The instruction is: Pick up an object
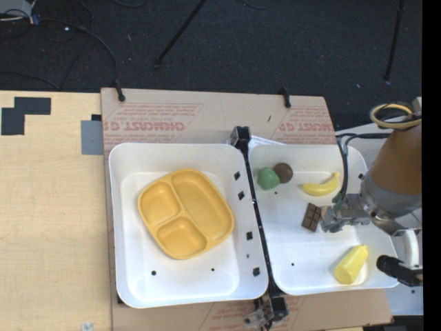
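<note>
Both white bins (131, 185) look like smooth plastic, slightly glossy. Yellow divided tray (185, 212) is smooth plastic with a soft sheen. Printed cardboard sheet (207, 119) under the bins is matt. Bench top (48, 212) looks like pale wood, matt. Banana (322, 185) and yellow bottle (351, 265) look like smooth plastic. Floor (207, 33) is dark, rough carpet.

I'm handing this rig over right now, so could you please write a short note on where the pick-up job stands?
Gripper: low in the right bin, beside the chocolate bar; grip state can't be read from this view.
Right bin: green ball touching the brown ball, banana, yellow bottle lying near the front.
Left bin: yellow divided tray.
Done: nothing visibly lifted.
Left: grasp one object and raise it; the chocolate bar looks nearest.
</note>
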Controlling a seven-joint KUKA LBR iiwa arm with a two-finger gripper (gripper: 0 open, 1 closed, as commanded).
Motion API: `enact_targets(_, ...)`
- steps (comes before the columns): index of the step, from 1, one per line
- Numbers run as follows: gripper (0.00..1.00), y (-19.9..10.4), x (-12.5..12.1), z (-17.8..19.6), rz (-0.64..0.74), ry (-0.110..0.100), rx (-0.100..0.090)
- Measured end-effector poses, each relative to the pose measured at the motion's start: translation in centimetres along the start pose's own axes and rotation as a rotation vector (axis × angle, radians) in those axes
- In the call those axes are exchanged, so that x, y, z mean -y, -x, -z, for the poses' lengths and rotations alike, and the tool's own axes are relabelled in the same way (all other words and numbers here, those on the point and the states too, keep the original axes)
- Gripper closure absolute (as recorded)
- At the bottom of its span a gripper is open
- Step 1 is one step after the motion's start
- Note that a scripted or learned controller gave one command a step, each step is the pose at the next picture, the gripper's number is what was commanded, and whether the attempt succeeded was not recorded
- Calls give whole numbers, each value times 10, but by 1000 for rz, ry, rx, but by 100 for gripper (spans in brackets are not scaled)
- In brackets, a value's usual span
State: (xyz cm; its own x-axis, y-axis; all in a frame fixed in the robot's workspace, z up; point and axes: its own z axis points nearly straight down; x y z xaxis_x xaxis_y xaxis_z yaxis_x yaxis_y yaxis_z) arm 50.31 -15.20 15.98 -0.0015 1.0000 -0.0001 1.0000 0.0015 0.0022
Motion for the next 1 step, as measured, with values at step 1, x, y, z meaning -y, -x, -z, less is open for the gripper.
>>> enact_targets(1, 100, -6, 1, 44, 1, 0, 0)
